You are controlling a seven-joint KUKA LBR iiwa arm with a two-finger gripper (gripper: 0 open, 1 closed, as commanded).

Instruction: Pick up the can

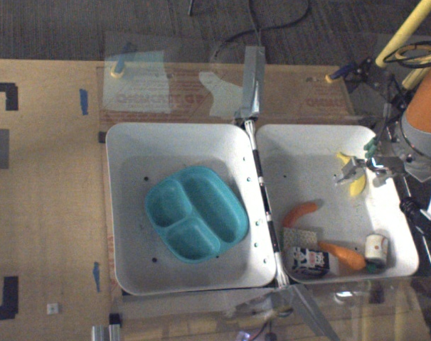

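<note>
Lowest in frame, the can [376, 249] is seen lying in the right bin's [301, 144] lower right corner, below the gripper [363, 169], whose fingers are spread, clasping nothing.

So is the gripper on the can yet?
Apart. In the camera view, the gripper hangs over the yellow banana near the right bin's far side, while the can lies at the near right corner, bare white floor between them.
</note>
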